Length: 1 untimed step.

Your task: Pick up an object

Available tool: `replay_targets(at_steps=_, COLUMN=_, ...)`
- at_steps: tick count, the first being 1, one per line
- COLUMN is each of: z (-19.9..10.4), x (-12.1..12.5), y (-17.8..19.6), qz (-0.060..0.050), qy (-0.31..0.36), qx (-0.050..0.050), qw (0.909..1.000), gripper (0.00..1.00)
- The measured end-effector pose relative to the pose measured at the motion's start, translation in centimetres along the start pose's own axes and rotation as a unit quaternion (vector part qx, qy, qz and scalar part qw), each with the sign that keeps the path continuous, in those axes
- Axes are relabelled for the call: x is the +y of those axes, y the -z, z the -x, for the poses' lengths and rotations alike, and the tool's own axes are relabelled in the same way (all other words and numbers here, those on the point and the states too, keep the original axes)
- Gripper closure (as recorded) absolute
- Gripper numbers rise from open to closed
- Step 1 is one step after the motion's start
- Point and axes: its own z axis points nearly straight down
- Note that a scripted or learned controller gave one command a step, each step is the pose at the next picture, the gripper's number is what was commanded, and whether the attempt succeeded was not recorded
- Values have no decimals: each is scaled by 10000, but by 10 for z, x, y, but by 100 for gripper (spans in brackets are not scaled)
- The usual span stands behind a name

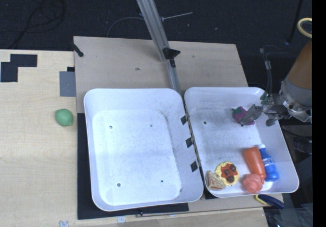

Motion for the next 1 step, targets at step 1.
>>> replay_targets(at_steps=1, z=8, x=4, y=-53, qz=1, qy=-4, qx=0, qw=10000, gripper=0)
